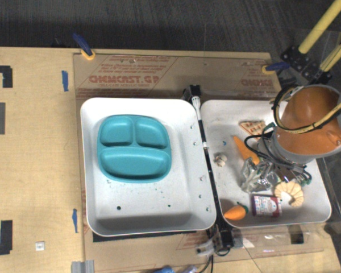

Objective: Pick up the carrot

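from the overhead camera view i see my arm (307, 121) reaching in from the right, its orange band sitting over the right bin (324, 209). the gripper (257, 174) hangs low inside that bin, a tangle of metal and dark cable around it. i cannot tell from this angle whether it is open or closed, and i see nothing clearly caught in it.

the carrot (242, 147) lies just up and to the left of the gripper, a slim orange piece slanting on the bin floor, close to the tool but i cannot tell if they touch. further left of the gripper is a small pale mushroom-like piece (220, 160). below the gripper a small jar with a dark red label (265, 205) lies on its side, and left of that, near the bin's lower left corner, a round orange fruit (235, 212). down and right of the gripper sits a curled pale shrimp-like toy (291, 193). above the carrot lies a small flat patterned piece (251, 127).

well left of the gripper, the left bin (102, 209) holds a teal divided plate (134, 147).
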You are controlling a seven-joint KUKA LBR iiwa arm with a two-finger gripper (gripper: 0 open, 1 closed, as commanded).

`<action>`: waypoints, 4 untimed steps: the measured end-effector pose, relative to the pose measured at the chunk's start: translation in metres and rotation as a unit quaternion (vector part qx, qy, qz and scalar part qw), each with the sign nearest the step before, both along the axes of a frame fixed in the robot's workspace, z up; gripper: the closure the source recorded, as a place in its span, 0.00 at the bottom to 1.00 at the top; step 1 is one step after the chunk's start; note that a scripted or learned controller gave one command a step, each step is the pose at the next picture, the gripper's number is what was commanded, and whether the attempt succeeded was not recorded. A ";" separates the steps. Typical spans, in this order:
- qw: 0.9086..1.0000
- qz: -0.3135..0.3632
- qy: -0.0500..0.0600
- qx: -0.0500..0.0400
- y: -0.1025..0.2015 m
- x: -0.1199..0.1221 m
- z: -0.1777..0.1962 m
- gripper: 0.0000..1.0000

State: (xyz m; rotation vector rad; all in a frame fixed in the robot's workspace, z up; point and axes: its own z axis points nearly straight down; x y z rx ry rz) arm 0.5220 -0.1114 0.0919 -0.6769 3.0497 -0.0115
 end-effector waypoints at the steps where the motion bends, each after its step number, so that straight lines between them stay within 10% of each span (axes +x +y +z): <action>1: 1.000 -0.015 -0.001 0.001 0.013 0.069 -0.001 1.00; 2: 0.999 -0.039 0.002 0.003 -0.001 0.134 -0.002 1.00; 3: 0.985 0.175 0.004 0.000 -0.001 0.059 -0.001 1.00; 4: 0.991 0.133 0.001 0.000 0.045 0.024 0.098 1.00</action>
